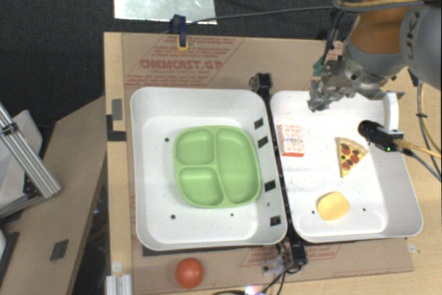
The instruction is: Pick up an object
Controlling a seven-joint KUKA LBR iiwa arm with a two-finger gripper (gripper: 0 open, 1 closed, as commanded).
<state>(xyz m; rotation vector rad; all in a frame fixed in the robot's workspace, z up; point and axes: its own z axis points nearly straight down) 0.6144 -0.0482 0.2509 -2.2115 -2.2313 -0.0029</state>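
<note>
In the right bin lie three things. A small red and white packet rests near the bin's left wall. A toy pizza slice lies toward the middle right. A yellow rounded piece sits near the front. My gripper hangs over the bin's far left corner, above and right of the packet. Nothing shows between its fingers. Whether they stand open or shut is unclear from this angle.
The left bin holds a green divided plate. A red ball lies on the cardboard in front of the bins. A black clip and cable reach over the right bin's right side.
</note>
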